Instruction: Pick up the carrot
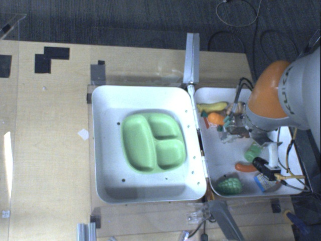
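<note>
The carrot (215, 118), orange with a green stub at its left end, lies in the upper left of the right bin (220, 159), just below a yellow banana (212, 106). My gripper (231, 128) hangs low over the bin immediately right of the carrot, close to its right end. I cannot make out whether it touches the carrot. The grey arm with its orange band (268, 97) comes in from the right and hides the bin's upper right part.
The right bin also holds an orange-red elongated item (246, 167), a green block (253, 151), a dark green bumpy vegetable (229, 185) and a blue object (261, 184). A green divided tray (153, 142) sits in the left bin (108, 134).
</note>
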You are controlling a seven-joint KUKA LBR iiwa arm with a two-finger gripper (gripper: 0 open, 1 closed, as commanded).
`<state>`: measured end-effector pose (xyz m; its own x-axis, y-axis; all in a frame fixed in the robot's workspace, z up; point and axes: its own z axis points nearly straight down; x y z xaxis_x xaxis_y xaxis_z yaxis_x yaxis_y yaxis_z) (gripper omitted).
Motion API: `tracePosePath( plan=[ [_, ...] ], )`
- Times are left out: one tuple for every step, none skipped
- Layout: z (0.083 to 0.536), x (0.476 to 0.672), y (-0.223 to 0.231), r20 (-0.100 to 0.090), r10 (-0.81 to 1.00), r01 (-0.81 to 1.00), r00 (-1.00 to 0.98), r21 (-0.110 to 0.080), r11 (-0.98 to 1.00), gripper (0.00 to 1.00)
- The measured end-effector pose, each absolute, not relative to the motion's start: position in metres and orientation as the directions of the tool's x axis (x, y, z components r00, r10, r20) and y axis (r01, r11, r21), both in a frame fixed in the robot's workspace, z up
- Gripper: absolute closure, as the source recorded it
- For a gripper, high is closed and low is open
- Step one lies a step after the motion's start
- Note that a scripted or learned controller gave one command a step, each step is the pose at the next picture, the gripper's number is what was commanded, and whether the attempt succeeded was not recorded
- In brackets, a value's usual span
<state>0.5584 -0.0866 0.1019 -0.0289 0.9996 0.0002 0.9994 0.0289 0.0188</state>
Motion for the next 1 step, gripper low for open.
tracePosePath(
  plan=[
    [0.1866,0.6099,-0.0141,0.0,1.0,1.0,-0.022,0.006,0.022,1.0]
  ],
)
